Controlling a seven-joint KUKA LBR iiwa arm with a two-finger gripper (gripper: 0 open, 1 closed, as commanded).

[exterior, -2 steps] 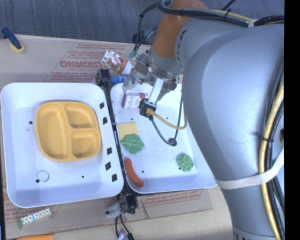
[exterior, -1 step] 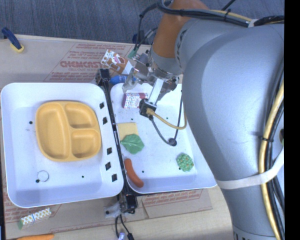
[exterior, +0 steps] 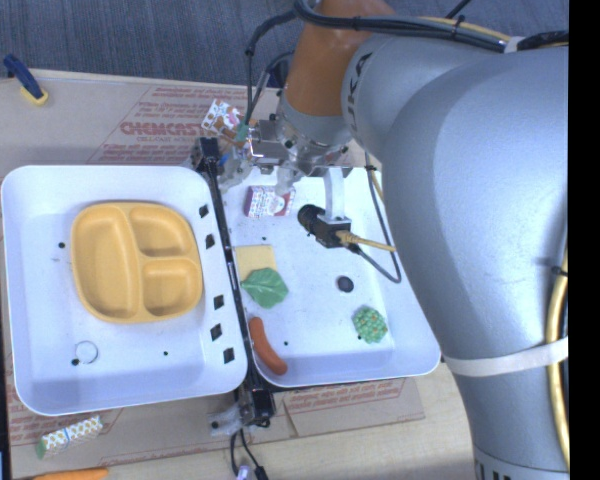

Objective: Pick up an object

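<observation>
- Left bin [exterior: 20, 268] holds a yellow divided plate [exterior: 137, 260].
- Right bin [exterior: 315, 318]: a red-and-white packet [exterior: 266, 203] lies at the far end, just beside the pincer [exterior: 285, 175]; I cannot tell the pincer's opening.
- Nearer: yellow slice [exterior: 255, 259], green leaf [exterior: 265, 287], orange sausage [exterior: 266, 346].
- Rightmost: green speckled piece [exterior: 370, 324].

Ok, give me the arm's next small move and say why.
Probably a short descent onto the red-and-white packet. The gripper hangs over the top end of the right bin as the camera sees it, closer to that packet than to anything else. The packet lies alone, apart from the yellow slice and the green leaf, so a try there should disturb nothing.
</observation>
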